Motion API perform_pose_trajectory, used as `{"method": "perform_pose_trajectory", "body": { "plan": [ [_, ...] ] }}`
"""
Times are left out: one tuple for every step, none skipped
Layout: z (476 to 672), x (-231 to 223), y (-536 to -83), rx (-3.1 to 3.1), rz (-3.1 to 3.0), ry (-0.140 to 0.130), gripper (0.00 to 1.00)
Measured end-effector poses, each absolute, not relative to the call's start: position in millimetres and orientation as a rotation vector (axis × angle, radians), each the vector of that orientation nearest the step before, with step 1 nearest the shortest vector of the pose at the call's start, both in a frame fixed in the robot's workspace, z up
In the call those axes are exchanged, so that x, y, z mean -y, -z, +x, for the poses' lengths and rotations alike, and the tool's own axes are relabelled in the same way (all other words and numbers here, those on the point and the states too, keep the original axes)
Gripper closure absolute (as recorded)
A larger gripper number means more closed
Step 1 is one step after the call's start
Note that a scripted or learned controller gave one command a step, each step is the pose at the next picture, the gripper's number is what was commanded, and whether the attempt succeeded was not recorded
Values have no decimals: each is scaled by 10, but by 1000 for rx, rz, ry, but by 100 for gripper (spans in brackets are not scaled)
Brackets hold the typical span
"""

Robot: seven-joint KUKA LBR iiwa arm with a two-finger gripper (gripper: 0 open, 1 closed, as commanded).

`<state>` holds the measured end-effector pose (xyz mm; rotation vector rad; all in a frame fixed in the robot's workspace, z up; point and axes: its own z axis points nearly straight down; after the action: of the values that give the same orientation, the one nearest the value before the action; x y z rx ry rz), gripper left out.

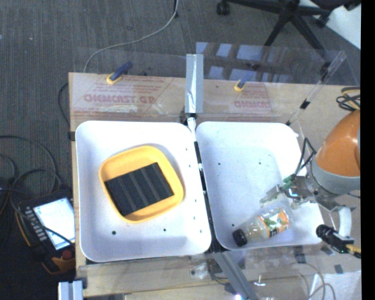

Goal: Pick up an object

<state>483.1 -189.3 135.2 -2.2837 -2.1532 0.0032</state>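
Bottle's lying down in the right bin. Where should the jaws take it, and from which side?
Grip the bottle across its labelled body, coming straight down from above. It lies on its side near the right bin's front wall, black cap toward the divider, so the round body offers two free flanks; close the jaws across its long axis. The cap end looks narrower and more likely to slip.

Dark grey carpeted floor (pixel 35 47) surrounds the pale wooden bench (pixel 146 96). A thin white cable (pixel 135 41) trails across it, a black swivel-chair base (pixel 281 17) stands at the top, and a lit tablet-like device (pixel 50 220) lies at left.
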Motion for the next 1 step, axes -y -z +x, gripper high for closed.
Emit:
{"method": "perform_pose_trajectory", "body": {
  "plan": [
    [4872,1923,-920,2233,-2223,8,0]
  ]
}}
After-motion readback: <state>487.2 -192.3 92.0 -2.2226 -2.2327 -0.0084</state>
